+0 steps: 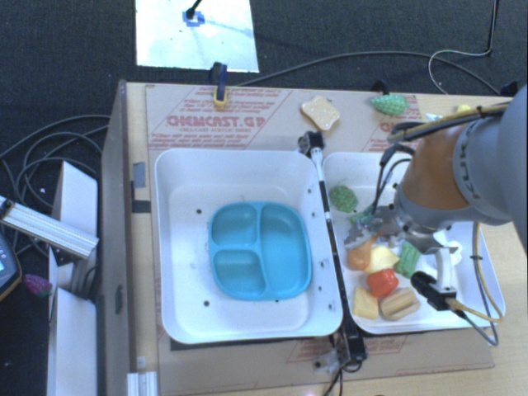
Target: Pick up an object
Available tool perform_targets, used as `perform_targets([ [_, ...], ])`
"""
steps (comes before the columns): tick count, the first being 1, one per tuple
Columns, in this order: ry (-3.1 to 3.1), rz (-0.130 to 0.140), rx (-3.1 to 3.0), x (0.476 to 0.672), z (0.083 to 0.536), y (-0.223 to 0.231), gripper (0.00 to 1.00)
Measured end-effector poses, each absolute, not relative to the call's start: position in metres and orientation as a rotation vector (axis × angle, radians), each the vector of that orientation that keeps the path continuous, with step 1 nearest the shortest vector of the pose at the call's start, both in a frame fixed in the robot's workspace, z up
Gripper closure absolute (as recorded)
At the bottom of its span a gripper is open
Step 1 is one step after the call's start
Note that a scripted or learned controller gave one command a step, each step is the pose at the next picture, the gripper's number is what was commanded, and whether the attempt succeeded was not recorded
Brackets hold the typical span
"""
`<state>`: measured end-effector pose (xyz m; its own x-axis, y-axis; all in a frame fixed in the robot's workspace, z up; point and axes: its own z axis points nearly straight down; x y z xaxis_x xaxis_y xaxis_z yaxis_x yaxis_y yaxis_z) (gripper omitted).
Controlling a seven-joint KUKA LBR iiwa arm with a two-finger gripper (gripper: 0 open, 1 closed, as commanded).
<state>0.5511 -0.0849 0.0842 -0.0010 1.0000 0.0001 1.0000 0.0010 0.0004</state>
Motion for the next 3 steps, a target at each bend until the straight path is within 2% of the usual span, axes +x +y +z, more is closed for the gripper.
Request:
perform_targets([
  [1,2.222,0.000,2.221,0.524,0.084,-0.090,0.00],
  [2,2.224,0.003,2.215,0.632,0.085,-0.093,0.00],
  [3,2.222,0.000,2.218,0.600,0.085,-0.116,0.00],
])
